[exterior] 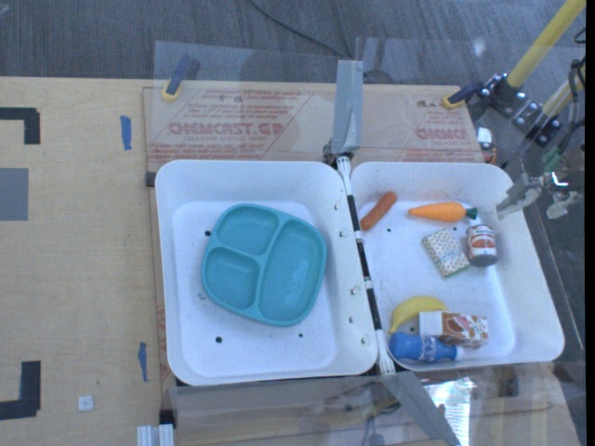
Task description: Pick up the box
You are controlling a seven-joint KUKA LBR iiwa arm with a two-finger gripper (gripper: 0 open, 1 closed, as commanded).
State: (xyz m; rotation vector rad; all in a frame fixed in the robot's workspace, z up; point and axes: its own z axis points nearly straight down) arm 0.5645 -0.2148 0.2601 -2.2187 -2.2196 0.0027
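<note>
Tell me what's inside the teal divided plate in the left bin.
The teal plate sits in the left bin with nothing showing in its three compartments. The plate covers the bin floor beneath it, so anything under it can't be seen.

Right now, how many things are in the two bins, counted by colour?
Teal: 1, plate
Orange: 2, sausage, carrot
Yellow: 1, banana
Blue: 1, bottle
Tan: 1, packet
White and brown: 2, box, can
Total: 8
</note>
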